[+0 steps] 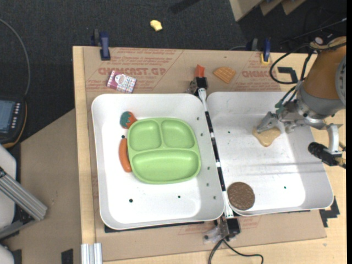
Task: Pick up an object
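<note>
A brown round cookie (pixel 241 195) lies nearest the viewer, at the front left corner of the right bin (pixel 297 191), touching the rim where the two bins meet. The left bin (pixel 110 202) carries a green divided plate (pixel 163 150) with three compartments, set toward the back half of that bin. An orange carrot-shaped piece (pixel 125 154) lies along the plate's left edge, touching it. A small red and green piece (pixel 127 119) sits at the plate's back left corner.

In the right bin, a tan bread-like piece (pixel 267 137) rests on the floor near the back, well apart from the cookie. The gripper (pixel 270 123) is directly over this piece, with its fingers (pixel 263 126) lowered around its upper edge; whether they are clenched on it cannot be told. The grey arm (pixel 324 89) enters from the bench's right edge.

On the bench behind the bins lie a pink patterned packet (pixel 121 81) near the back left corner and a tan cracker (pixel 224 73) behind the right bin.
</note>
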You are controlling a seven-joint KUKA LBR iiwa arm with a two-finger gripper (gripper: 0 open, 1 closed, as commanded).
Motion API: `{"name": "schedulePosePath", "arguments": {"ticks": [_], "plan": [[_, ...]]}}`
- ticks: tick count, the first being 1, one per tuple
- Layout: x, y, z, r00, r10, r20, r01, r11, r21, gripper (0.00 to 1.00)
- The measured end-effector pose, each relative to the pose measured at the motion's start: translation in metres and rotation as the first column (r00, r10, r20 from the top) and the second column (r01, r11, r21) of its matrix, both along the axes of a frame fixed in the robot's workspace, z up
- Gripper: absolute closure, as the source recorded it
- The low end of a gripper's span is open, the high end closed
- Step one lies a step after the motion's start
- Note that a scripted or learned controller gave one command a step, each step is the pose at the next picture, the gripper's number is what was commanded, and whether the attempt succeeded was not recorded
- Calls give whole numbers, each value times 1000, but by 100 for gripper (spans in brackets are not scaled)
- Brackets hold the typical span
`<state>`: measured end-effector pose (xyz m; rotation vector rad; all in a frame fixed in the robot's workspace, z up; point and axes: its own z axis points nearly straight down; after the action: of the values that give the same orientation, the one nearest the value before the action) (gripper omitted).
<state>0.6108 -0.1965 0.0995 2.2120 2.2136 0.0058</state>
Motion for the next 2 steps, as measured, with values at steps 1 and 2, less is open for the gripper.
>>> {"name": "schedulePosePath", "arguments": {"ticks": [1, 2], "plan": [[-7, 33, -12, 1000, 2, -5, -2, 1000, 1, 0], [-5, 31, 1, 1000, 0, 3, 0, 1000, -2, 100]]}}
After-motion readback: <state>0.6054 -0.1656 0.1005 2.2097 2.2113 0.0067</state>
